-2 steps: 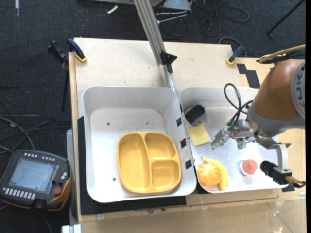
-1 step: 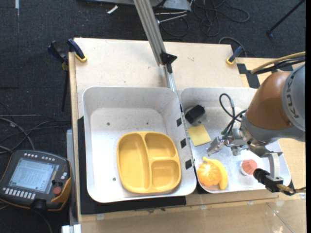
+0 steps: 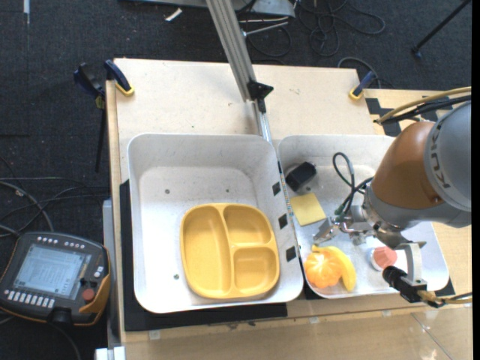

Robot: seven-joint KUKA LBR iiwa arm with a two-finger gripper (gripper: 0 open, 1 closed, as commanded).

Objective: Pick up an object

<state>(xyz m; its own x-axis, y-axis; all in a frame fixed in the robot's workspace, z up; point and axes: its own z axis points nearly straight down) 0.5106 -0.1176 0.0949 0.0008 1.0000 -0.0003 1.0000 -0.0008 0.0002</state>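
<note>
Orange fruit [image 3: 324, 270] and a banana [image 3: 347, 268] crowd the right bin's [image 3: 300, 147] near edge just below the claw [image 3: 335, 227], whose grip cannot be made out, so a descent risks nudging both away.

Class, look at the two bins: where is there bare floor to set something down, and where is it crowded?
Free: the left bin floor behind and left of the yellow divided plate. Crowded: the right bin, where the black block, yellow sponge, orange, banana and pink object surround the arm.
</note>
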